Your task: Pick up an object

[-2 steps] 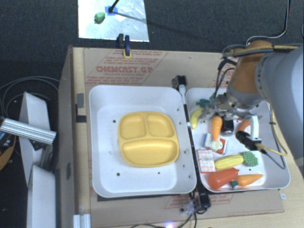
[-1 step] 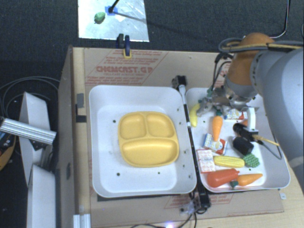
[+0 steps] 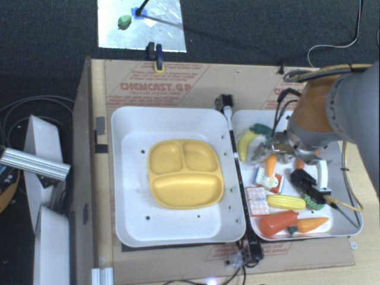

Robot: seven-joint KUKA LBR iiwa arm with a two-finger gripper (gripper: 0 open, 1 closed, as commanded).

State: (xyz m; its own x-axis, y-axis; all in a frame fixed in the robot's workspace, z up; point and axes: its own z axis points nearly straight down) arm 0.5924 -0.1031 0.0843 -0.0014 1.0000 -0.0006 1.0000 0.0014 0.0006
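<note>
- Grey arm reached in from the right; gripper was low in the right bin, over the toy pile.
- Grip state: could not tell; nothing seen lifted, so the pick looked undone.
- Small carrot lay just below the gripper, banana just beside it.
- Yellow tray sat alone in the left bin.

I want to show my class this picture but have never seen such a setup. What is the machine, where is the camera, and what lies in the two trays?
One camera looks down at a slant on a bench. The grey robot arm with an orange band reaches in from the right; its gripper hangs low over the right bin. That bin holds toy food: a banana, corn, a carrot, a red pepper. The left bin holds a yellow divided plate. Whether anything is gripped is unclear.
</note>
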